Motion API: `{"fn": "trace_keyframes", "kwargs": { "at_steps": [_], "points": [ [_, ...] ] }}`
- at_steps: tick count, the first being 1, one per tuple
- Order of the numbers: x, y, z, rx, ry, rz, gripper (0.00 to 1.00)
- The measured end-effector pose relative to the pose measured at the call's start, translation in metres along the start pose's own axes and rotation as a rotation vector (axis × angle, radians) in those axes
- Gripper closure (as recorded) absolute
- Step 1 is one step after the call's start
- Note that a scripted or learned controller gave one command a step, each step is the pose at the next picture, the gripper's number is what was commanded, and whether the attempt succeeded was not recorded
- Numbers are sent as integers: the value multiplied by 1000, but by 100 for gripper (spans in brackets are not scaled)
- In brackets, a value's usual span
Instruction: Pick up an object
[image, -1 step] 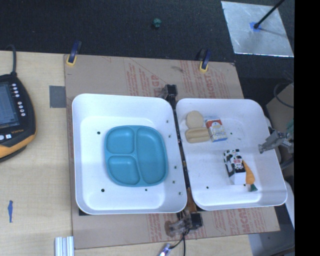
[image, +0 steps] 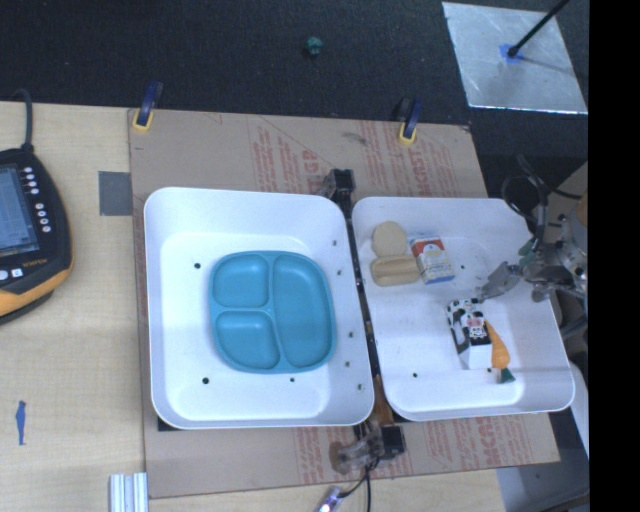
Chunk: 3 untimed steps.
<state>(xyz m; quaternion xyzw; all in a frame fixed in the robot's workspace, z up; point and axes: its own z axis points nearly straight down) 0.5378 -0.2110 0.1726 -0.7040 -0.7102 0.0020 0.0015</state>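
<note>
Left bin: blue divided plate | right bin: two tan pieces, small carton, carrot near front | gripper at right rim, grip unreadable.

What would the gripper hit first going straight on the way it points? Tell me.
The gripper points toward the view's lower left, over the right bin. Straight on, it would likely first meet the small black-and-white object lying beside the carrot toy, though depth is hard to judge.
</note>
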Motion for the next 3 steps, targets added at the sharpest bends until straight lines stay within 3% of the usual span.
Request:
{"fn": "trace_keyframes", "kwargs": {
  "at_steps": [1,2,3],
  "points": [
    [52,6,82,0,1,2,0],
    [51,6,71,0,-1,0,100],
    [138,34,-20,-4,2,4,100]
  ]
}}
